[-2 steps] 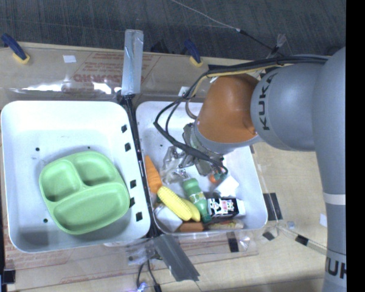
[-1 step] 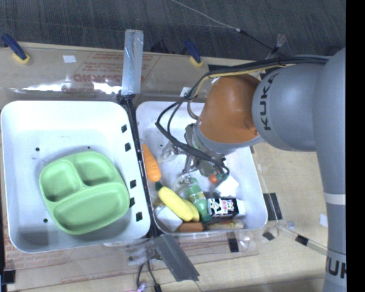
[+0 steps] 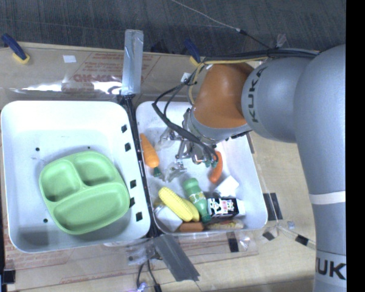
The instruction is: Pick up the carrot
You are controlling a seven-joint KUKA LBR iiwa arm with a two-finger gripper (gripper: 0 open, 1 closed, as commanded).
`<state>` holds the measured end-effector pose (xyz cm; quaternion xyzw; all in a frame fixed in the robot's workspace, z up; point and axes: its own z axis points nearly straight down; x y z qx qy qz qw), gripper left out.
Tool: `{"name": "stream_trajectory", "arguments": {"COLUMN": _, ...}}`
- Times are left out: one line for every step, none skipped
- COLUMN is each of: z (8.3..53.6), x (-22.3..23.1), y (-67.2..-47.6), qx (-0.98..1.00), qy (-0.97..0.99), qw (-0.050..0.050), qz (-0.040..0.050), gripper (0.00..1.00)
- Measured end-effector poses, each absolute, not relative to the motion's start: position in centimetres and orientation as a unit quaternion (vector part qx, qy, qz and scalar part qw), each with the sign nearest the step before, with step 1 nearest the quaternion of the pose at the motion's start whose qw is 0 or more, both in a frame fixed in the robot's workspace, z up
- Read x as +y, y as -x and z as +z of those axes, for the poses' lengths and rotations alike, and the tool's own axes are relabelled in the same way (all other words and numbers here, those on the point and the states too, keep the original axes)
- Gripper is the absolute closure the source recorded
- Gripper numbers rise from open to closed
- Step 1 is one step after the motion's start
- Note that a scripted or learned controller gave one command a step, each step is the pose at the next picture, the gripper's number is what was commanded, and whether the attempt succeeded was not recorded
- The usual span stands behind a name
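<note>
The gripper [image 3: 184,157] hangs over the middle of the right bin [image 3: 250,174]; whether it is open or closed cannot be told from this angle, and nothing is seen in its grasp. The carrot [image 3: 149,151] lies along that bin's left wall, just left of the gripper and apart from it. A corn cob [image 3: 177,204] and green bottle [image 3: 196,197] lie toward the near edge. The left bin [image 3: 24,117] carries a green divided plate [image 3: 85,190].

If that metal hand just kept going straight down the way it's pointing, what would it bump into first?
Probably the white floor of the right bin. The hand points down between the carrot and an orange-red piece, with a green bottle nearby. Depth is hard to judge from above.
</note>
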<state>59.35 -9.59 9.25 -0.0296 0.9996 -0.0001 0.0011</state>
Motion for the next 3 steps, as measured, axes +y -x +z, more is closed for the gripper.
{"name": "stream_trajectory", "arguments": {"z": 9.3, "x": -9.5, "y": -62.0, "qx": 0.99, "qy": -0.142, "qw": 0.001, "qz": -0.0001, "gripper": 0.0}}
{"name": "stream_trajectory", "arguments": {"z": 10.4, "x": -9.4, "y": -62.1, "qx": 0.99, "qy": -0.139, "qw": 0.003, "qz": -0.0001, "gripper": 1.0}}
{"name": "stream_trajectory", "arguments": {"z": 19.6, "x": -1.9, "y": -58.4, "qx": 0.978, "qy": -0.211, "qw": 0.004, "qz": 0.0014, "gripper": 1.0}}
